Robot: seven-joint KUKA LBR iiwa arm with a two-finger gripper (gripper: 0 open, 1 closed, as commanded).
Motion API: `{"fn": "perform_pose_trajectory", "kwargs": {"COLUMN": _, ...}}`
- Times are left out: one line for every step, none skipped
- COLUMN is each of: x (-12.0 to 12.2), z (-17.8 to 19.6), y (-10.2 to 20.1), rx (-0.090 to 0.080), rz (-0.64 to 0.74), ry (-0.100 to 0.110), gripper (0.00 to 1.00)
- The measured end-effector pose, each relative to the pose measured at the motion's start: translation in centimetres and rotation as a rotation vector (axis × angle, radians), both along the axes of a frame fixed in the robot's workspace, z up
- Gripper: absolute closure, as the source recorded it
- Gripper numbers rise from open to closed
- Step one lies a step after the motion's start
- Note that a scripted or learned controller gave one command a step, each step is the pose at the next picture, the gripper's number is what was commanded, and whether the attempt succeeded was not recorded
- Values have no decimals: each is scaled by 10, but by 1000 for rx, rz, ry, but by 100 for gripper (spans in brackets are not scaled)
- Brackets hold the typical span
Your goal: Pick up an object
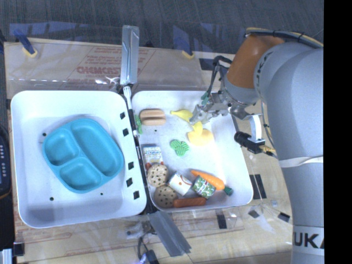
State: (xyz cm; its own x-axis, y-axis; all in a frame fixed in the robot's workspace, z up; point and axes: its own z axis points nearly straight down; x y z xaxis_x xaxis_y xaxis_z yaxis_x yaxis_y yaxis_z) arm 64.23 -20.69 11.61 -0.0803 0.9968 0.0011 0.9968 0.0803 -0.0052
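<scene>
Grey arm (291, 120) looms closest to you, reaching over the right bin (242, 172) so its gripper (202, 113) sits low among the yellow toy pieces (199, 135), likely its target; you cannot tell whether it grips anything, since the wrist hides it

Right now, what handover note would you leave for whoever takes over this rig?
Gripper: low in the right bin, at the yellow pieces near its far side; whether the jaws are open or shut can't be made out.
Things: hot dog bun, green piece, cookies, carrot and sausage all lie in the right bin. Blue divided plate sits in the left bin.
Done: nothing visibly lifted.
Left: grasp and raise one object.
</scene>
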Motion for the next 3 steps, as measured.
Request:
{"fn": "perform_pose_trajectory", "kwargs": {"x": -3, "z": -18, "y": 38, "rx": -3, "rz": 65, "ry": -14, "gripper": 100}}
{"fn": "perform_pose_trajectory", "kwargs": {"x": 15, "z": -23, "y": 69, "rx": -1, "rz": 304, "ry": -8, "gripper": 100}}
{"fn": "perform_pose_trajectory", "kwargs": {"x": 15, "z": -23, "y": 69, "rx": -2, "rz": 303, "ry": -8, "gripper": 0}}
